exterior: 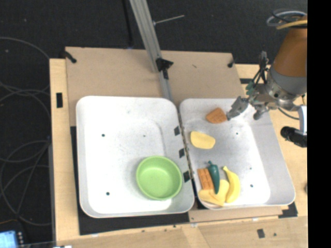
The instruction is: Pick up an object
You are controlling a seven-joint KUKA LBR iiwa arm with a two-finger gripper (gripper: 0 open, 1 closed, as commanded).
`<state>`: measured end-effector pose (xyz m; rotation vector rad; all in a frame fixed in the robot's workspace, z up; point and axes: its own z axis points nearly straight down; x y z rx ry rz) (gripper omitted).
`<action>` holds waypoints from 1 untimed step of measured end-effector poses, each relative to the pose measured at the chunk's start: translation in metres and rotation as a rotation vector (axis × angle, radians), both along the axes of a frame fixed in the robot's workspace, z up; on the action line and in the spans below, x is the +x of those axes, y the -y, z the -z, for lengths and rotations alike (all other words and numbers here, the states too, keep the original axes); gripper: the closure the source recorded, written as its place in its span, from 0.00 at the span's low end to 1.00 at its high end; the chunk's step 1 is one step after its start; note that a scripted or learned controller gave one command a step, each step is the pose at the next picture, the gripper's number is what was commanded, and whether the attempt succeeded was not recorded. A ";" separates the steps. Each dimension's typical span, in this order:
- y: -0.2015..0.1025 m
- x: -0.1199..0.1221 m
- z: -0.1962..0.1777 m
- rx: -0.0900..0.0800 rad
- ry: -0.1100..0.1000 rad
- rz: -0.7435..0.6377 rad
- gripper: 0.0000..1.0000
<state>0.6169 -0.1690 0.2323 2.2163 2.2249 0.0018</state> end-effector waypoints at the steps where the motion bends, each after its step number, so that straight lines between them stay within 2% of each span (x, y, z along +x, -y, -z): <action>1: 0.000 0.000 0.000 0.000 0.000 0.000 0.00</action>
